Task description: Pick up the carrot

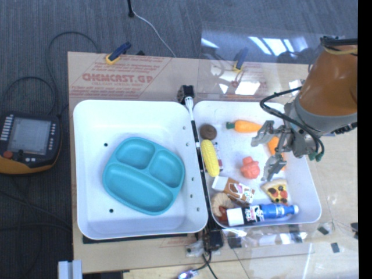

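The carrot (245, 126), orange with a green stub at its left end, lies at the back of the right bin (311, 190). My gripper (269, 150) hangs over the bin's right side, just right of and a little in front of the carrot. Its two fingers (263, 135) are spread apart with nothing between them. A second orange piece (273, 147) sits partly hidden between the fingers' bases.
The right bin also holds a corn cob (210, 157), a brown round piece (208, 132), a red toy (250, 168), a pizza slice (276, 191), a blue bottle (263, 213) and packets. A teal divided plate (144, 174) lies in the left bin (87, 156).
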You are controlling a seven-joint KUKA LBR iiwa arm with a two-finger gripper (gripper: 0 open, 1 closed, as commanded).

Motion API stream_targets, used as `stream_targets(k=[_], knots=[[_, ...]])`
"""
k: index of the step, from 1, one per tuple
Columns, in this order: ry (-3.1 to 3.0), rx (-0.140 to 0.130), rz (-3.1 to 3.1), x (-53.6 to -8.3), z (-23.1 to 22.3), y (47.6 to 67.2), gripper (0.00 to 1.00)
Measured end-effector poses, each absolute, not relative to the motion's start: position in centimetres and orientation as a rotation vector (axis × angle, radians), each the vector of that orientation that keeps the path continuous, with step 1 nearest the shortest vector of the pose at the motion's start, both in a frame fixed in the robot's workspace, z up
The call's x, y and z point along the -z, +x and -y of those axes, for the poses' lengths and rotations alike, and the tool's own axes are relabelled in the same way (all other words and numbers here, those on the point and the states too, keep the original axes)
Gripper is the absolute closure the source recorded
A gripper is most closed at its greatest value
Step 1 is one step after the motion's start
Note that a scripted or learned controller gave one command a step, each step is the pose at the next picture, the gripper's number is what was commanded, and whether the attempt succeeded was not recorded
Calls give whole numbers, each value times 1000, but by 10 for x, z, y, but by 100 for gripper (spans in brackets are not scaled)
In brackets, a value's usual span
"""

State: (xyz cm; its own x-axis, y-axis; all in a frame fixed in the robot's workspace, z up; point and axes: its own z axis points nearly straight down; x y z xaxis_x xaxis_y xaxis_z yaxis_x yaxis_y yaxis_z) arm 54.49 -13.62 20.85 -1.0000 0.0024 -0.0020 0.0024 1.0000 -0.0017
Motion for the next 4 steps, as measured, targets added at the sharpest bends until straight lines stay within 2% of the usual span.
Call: stream_targets(k=[1, 2, 3, 4], knots=[[248, 3, -3123, -95, 196, 586, 0], [245, 9, -3121, -105, 195, 587, 100], [242, 15, -3117, -115, 194, 588, 100], [323, -1, -3117, -160, 145, 587, 100]])
